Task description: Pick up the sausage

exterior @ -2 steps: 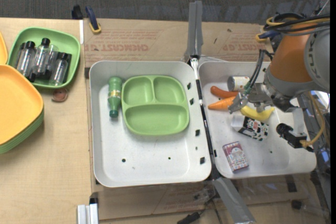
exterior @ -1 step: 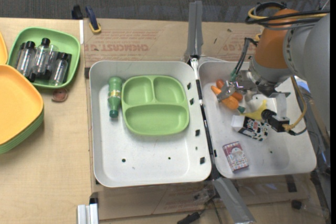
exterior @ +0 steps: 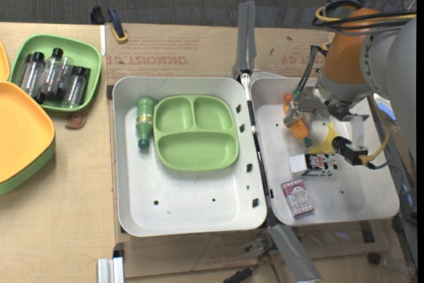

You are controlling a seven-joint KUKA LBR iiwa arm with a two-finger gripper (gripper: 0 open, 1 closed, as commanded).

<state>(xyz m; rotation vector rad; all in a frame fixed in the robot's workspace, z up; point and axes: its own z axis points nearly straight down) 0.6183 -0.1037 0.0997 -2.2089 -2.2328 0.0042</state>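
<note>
Divided plate [exterior: 196,132] in left bin [exterior: 126,162] (bottle [exterior: 144,121] just left), packets [exterior: 297,197] in right bin [exterior: 358,205]

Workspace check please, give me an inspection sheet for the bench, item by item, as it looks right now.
Surface: two white bins side by side, left bin and right bin, on a brown bench.
Job's things: no sausage that I can make out; small orange items lie under the arm in the right bin, too hidden to name.
Clutter: green divided tray and green bottle in the left bin; card box, small carton and a yellow item in the right bin.
Gripper: gripper low over the right bin's far-left part; holds nothing that I can see.
Cables: black and yellow cables loop over the arm.
Surroundings: green dish of vials, orange plates, dark carpet.
</note>
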